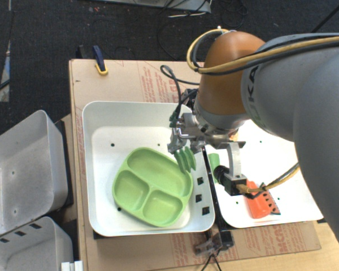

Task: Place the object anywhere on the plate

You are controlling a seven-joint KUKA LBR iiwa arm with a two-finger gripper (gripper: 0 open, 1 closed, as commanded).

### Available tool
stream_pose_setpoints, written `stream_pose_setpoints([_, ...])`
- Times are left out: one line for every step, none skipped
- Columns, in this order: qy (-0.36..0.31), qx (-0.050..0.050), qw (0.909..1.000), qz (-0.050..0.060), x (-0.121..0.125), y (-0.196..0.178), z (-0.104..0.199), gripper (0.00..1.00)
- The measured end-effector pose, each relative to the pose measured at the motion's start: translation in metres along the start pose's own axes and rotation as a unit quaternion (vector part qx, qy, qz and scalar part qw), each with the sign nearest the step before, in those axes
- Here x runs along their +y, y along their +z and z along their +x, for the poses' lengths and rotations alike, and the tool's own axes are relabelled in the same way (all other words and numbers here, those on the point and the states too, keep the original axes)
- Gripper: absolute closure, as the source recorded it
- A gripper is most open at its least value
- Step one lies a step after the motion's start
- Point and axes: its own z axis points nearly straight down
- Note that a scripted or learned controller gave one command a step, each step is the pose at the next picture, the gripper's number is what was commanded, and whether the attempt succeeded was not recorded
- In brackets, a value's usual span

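- We see the end effector [185, 149] above the green plate's [150, 188] upper right rim, gripping a green object [186, 159].
- An orange object [259, 204] lies in the right bin [288, 208].

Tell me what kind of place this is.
Probably a robotics lab: a grey arm reaches over two white bins on a cardboard-topped bench, with cables on dark carpet behind. A green plate lies in the left bin.

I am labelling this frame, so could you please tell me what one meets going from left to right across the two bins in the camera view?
Light green divided plastic plate → green-fingered gripper at the plate's right rim → small green object → orange ridged object.
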Motion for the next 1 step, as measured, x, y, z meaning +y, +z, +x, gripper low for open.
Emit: stream_pose_setpoints([0.003, -0.001, 1.0, 0.001, 0.0002, 0.0005, -0.004, 0.0])
